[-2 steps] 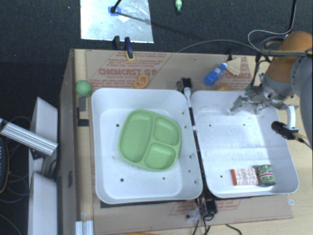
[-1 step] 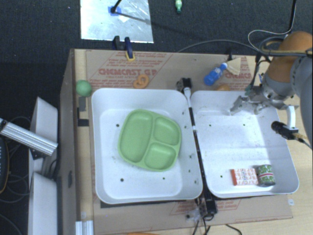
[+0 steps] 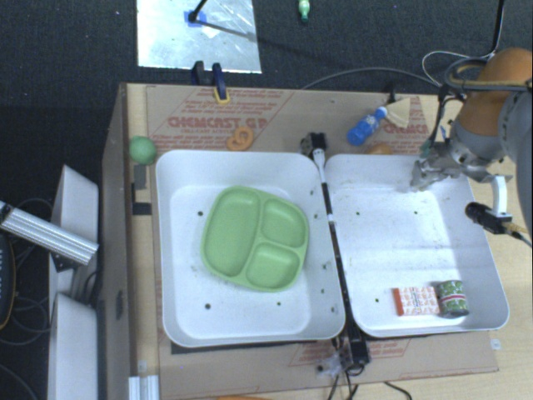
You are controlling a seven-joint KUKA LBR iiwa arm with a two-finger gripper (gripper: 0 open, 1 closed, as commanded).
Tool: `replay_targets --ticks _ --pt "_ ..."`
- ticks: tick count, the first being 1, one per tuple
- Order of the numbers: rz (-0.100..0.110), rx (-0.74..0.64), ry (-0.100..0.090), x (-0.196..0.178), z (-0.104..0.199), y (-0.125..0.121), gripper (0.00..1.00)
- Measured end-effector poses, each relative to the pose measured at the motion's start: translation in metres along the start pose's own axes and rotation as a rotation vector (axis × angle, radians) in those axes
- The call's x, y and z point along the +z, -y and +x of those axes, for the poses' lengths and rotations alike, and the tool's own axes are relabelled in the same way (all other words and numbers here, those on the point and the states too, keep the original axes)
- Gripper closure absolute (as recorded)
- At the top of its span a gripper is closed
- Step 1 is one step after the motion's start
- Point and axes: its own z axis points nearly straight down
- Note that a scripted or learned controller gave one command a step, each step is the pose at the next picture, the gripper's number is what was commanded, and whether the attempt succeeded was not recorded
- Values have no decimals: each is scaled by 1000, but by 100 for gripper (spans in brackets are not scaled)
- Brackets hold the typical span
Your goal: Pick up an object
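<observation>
My gripper (image 3: 423,173) hangs over the far edge of the right bin (image 3: 391,223), near its back right corner, with nothing seen between its fingers. A small red and white packet (image 3: 414,301) lies near the right bin's front edge. Beside it, to the right, rests a short green-patterned can (image 3: 452,298) on its side. Both lie well in front of the gripper. In the left bin (image 3: 179,223) sits a green divided plate (image 3: 254,237) with three compartments.
Behind the bins, on the cardboard, lie a blue bottle (image 3: 366,127), an orange ring (image 3: 241,137) and a green ball (image 3: 142,149). A black divider strip (image 3: 329,223) runs between the bins. A metal sheet (image 3: 198,23) lies on the floor beyond.
</observation>
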Motion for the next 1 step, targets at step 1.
replay_targets --ticks 1 --pt "-2 3 -1 -101 10 0 100"
